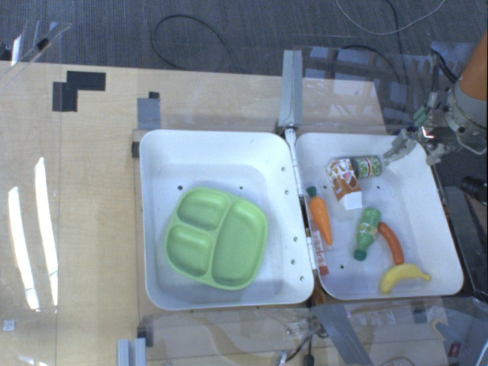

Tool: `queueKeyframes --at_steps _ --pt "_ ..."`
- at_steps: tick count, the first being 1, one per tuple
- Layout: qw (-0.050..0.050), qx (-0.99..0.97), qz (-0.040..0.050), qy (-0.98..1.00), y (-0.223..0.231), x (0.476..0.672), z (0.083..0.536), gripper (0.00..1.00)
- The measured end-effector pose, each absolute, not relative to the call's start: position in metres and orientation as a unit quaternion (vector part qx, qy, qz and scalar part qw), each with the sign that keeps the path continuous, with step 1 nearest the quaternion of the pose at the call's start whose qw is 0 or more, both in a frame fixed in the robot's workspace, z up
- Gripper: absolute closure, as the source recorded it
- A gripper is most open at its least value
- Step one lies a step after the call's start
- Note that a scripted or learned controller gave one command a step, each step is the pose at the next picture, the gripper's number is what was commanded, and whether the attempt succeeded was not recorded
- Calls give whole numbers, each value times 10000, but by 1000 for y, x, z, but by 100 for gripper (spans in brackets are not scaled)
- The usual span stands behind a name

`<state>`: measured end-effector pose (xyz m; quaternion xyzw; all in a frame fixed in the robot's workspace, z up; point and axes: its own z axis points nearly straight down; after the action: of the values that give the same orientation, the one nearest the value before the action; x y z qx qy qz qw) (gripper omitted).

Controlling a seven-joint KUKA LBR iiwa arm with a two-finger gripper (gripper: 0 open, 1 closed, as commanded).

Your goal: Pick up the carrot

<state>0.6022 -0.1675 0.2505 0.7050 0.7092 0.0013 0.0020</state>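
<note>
Orange toy carrot with green top (319, 216) lies in the right white shallow bin (446, 235), close against that bin's left wall, green end pointing to the far side, orange tip toward the near side. Nothing touches it. Just right of the carrot, a white-and-orange small carton (345, 181) with a white tag below it. Beyond that carton, toward the far wall, a small can with green label (368, 165) lying on its side. Right of the carrot, mid-bin, a green plastic bottle (366, 233) lying down, then a red-orange sausage-shaped toy (391, 242) beside it. A yellow toy banana (404, 277) sits at the near right corner of the bin. The grey arm with orange band comes in at the far right corner of the bin; the claw (418, 140) hangs over that corner, well apart from the carrot, two fingers spread apart, nothing between them. Left of the carrot, past the divider, the left white bin (160, 158) holds a light green divided plastic plate (217, 238). Both bins sit on the light wood desk (76, 204).
</note>
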Motion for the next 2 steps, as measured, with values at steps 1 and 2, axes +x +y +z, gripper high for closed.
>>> queueKeyframes --at_steps 1,2 --pt "8 7581 12 6521 -100 588 190 0" --pt "-4 8067 8 5909 -37 544 184 0"
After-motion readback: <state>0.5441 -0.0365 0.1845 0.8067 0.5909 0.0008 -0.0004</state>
